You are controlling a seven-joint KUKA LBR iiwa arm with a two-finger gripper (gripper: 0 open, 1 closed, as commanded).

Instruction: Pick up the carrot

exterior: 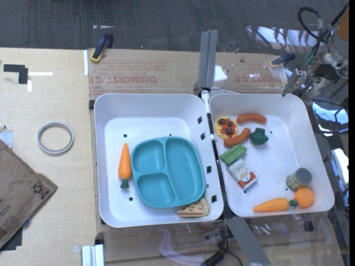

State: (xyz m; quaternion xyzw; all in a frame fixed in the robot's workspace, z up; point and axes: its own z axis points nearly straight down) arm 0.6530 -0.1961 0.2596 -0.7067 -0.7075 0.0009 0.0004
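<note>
- A carrot (125, 160) lies in the left bin (105, 148), just left of the teal divided plate (166, 170).
- A second carrot (272, 205) lies in the right bin (310, 143), near edge, beside an orange (304, 197).
- The end effector (302, 79) hangs at the far right; its state cannot be told.

I see 2 white bins on the worktop (50, 93). The left bin (105, 165) holds a carrot (125, 162) just left of a teal divided plate (166, 172). A second carrot (273, 205) lies in the right bin (277, 159), touching an orange (304, 197). The claw (302, 77) sits beyond the right bin's far right corner.
</note>
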